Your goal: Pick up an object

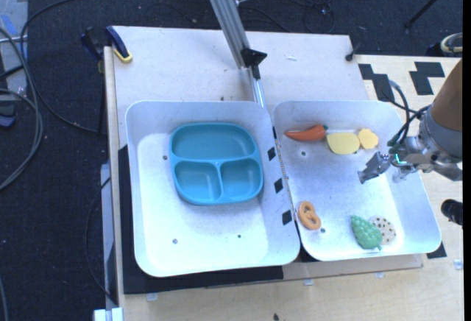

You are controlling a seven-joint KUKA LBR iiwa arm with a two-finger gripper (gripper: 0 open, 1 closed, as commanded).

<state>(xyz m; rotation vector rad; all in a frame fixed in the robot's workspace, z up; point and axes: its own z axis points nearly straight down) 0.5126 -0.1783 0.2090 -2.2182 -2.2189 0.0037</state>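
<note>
From my station I take the flat yellow oval piece (pixel 343 143) near the far wall of the right-hand shallow white bin (pixel 335 187) as my landmark. The two-finger grey gripper (pixel 374 168) hangs just beside it, toward the near right, above bare bin floor and touching nothing I can make out.

My worry is a shut-on-air try. I judge that a straight descent from here would meet only the floor, since the gripper is off to one side of the yellow oval rather than over it. The smaller yellow-orange chunk (pixel 368 139) sits against the oval's right edge, so a pinch there could nudge both and catch neither. The orange carrot-shaped toy (pixel 305 134) lies just left of the oval, close to the far wall, where a finger could strike the rim.

As for the hand itself: its fingers are dark and blurred against the bin, and I cannot tell how far apart they stand. Nothing shows between them.

Other candidates lie well nearer me than the oval: an orange pretzel-shaped piece (pixel 308 215), a green leafy lump (pixel 365 231) and a speckled round biscuit (pixel 382 227) touching it.
</note>
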